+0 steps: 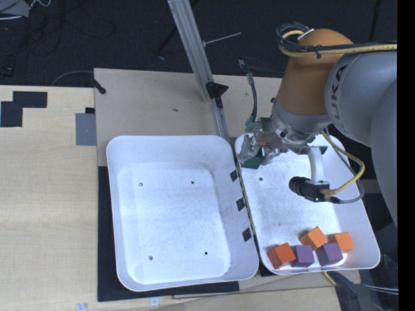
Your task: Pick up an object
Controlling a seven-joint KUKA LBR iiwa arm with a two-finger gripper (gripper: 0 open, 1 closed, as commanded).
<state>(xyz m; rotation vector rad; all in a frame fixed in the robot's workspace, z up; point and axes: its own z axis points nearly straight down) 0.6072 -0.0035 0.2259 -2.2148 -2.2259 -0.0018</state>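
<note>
Blocks [310, 247] sit untouched in a cluster well below my gripper [251, 153], which seems clamped on a small green piece, so the pick looks partly done.

Hand [251, 153] fingertips blurred, grip unclear.

Claw [249, 149] low over right bin [363, 238]'s far-left corner, blocks [311, 248] clustered at its near edge.

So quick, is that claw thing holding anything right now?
Two-finger gripper: low at the far left corner of the right-hand shallow white bin; a small dark green piece shows at its tip; whether it grips it cannot be told.
</note>
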